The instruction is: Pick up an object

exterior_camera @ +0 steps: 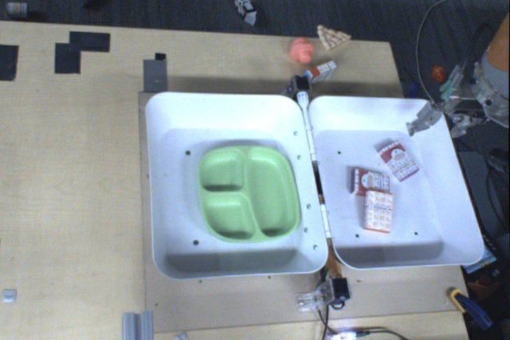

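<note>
A: Approach step, looks like. Grey two-finger gripper (422, 122) parked at the upper right rim of the right white bin (454, 239), nothing visibly held. Open or shut? Can't tell from here.

B: Three small red-and-white cartons (376, 195) lying near that bin's middle, one apart above the other two. Next up, probably: swing left and down over one, then descend.

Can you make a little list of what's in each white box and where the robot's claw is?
left bin: one green divided tray
right bin: three small red and white packets
claw: over the right bin's top right corner, above the packets
holding anything: nothing seen in it
bench behind bins: pink ball, small tube
</note>
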